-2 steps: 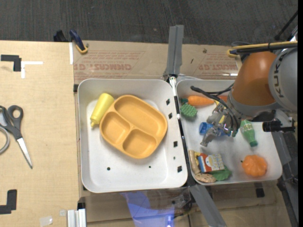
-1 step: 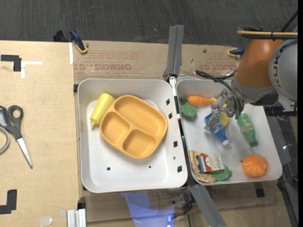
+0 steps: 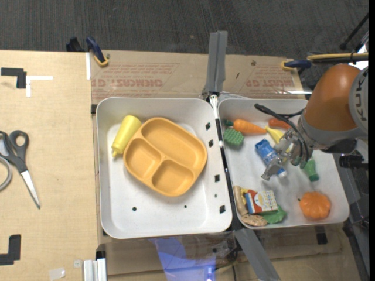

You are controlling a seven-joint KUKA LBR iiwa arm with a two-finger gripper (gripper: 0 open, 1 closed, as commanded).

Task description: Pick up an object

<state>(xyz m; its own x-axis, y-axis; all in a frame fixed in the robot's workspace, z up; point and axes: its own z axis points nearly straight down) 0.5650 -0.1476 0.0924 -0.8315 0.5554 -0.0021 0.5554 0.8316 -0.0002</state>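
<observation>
Claw sits low in the right bin, arm coming in from the right, orange band just above the wrist. Fingers look close together, tips at or on the floor of the bin, nothing visibly between them; I read that as pressed together and gripping nothing, though the view is small. Nearest candidate is the blue packet, touching or just up-left of the tips, crinkly and glossy, probably slippery film. Green block is just right of the claw, partly behind the wrist. Orange pumpkin, round, ribbed, smooth plastic, lies down-right. Carrot, tapered and smooth, is up-left, with the knobbly green piece beside it. Small carton and a flat cookie lie below-left, near the bin's front wall. Risks, as I judge them: a closed claw only shoves the packet sideways; film crumples and slides out of a pinch; round pumpkin squirts free unless the grip is centred; clutter means a neighbour gets dragged along. Far left, in the other bin, sit a rigid yellow divided tray and a yellow bottle.
</observation>
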